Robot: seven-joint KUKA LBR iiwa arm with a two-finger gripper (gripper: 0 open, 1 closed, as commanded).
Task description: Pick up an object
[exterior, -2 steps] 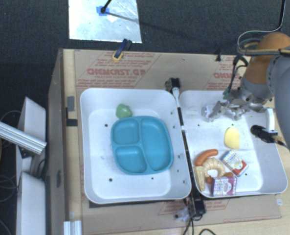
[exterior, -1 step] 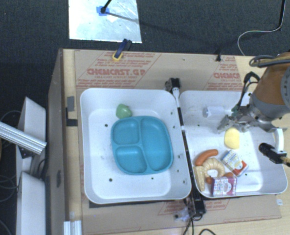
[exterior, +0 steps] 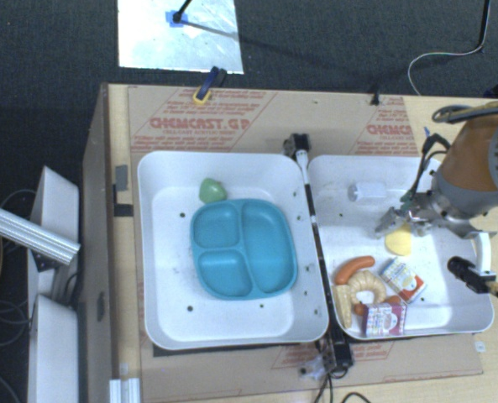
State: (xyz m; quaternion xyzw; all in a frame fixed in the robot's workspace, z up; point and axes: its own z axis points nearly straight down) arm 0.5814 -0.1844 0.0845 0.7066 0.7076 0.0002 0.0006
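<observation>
- Pincer [exterior: 400, 222] hangs low in the right bin [exterior: 458, 321]; whether it is spread or pressed together, I cannot tell.
- Lemon [exterior: 399, 243] lies just beneath it, apparently not gripped.
- Sausage [exterior: 353, 268] and cartons [exterior: 385, 318] lie further off.
- Judged: grasp and lift remain.

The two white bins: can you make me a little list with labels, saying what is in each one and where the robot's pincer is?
left bin: a blue plastic plate with three compartments; a small green rounded object touching its far edge
right bin: yellow rounded object, orange sausage-shaped toy, small white and orange packet, pink and white carton, a pale ring-shaped item
pincer: in the right bin, just above the yellow rounded object
holding anything: cannot tell
</observation>
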